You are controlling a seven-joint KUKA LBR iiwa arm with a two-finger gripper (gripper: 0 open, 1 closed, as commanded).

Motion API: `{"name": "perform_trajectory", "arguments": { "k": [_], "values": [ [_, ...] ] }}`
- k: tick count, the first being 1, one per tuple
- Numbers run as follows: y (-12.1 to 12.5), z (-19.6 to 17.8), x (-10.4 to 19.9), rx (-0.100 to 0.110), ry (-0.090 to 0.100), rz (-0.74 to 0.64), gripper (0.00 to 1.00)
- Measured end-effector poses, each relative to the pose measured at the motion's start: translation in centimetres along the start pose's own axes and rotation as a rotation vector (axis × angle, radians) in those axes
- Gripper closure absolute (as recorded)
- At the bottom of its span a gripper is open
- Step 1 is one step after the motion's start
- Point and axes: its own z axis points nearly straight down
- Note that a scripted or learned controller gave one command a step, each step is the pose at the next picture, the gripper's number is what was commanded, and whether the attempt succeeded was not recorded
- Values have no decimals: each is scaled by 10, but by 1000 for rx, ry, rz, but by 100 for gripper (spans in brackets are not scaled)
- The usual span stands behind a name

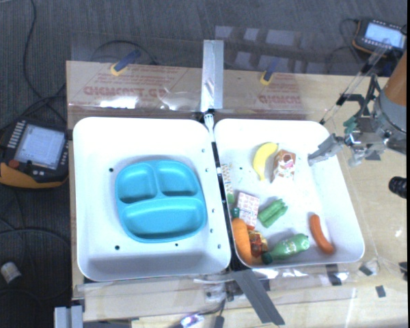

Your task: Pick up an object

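Carrot [240, 238] at right bin [342, 183] front edge — gripper [328, 150] over rim, finger state unclear.

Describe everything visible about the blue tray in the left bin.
The blue tray is a glossy, plastic-looking plate with rounded corners and three compartments: two small ones along its far side, one wide one nearer the camera. It lies flat and slightly rotated on the floor of the left bin, roughly central, away from the walls. Its compartments hold nothing.
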Motion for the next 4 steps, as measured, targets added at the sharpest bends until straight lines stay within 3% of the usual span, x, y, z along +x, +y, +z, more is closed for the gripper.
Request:
{"name": "perform_trajectory", "arguments": {
  "k": [1,2,3,4],
  "values": [
    [74,88,27,-1,-1,-139,0],
    [100,185,1,-8,-4,-180,0],
    [100,177,2,-8,-4,-181,100],
    [38,52,71,-1,0,-120,100]
  ]
}}
